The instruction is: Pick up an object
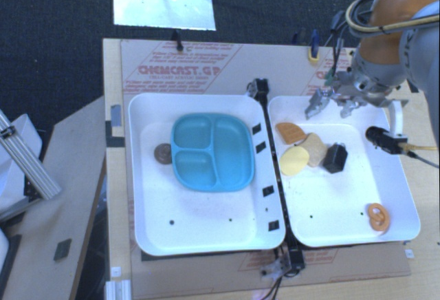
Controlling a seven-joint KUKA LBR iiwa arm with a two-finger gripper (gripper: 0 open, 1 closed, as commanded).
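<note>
— Bins first, from the left: what lies in the left shallow white bin (148, 223)?

— One light-blue plastic divided plate (212, 152) sits in the middle of it, and a small round brown disc (163, 153) lies just beside the plate's left rim.

— And the right shallow white bin (344, 223)?

— Near its upper left lie an orange wedge-shaped piece (291, 132), a pale yellow round piece (295, 161) and a tan lumpy piece (315, 148), packed close together. A small black block (335, 157) rests just right of them. An orange pretzel-shaped ring (378, 217) lies well apart, at the lower right corner.

— The arm?

— The grey two-finger gripper (333, 107) hangs over the right bin's upper edge, fingers spread apart, grasping nothing.
</note>
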